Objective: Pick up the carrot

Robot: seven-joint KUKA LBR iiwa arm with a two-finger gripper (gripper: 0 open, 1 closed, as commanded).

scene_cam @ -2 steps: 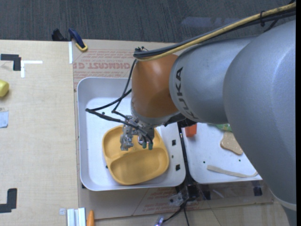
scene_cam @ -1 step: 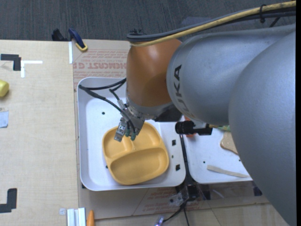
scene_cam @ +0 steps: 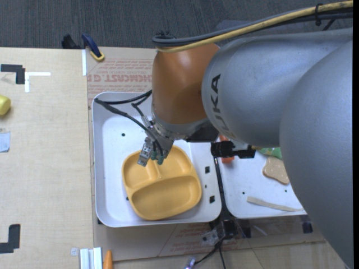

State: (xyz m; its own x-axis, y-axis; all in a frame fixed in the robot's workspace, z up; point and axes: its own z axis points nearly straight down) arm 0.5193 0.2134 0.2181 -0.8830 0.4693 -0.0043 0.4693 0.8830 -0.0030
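Note:
A small orange piece that looks like the carrot (scene_cam: 226,159) lies at the left edge of the right bin (scene_cam: 241,206), mostly hidden under the arm's dark fittings. My gripper (scene_cam: 151,156) hangs over the left bin (scene_cam: 106,150), just above the back rim of a yellow divided plate (scene_cam: 162,192). It is open, with nothing between its fingers. The gripper stands well to the left of the carrot, across the wall between the two bins.
The right bin also holds a tan bread-shaped piece (scene_cam: 276,170), a flat beige stick (scene_cam: 275,205) and a bit of green (scene_cam: 272,152) under the arm. The arm's large grey body covers most of that bin. A yellow object (scene_cam: 3,105) sits on the bench at far left.

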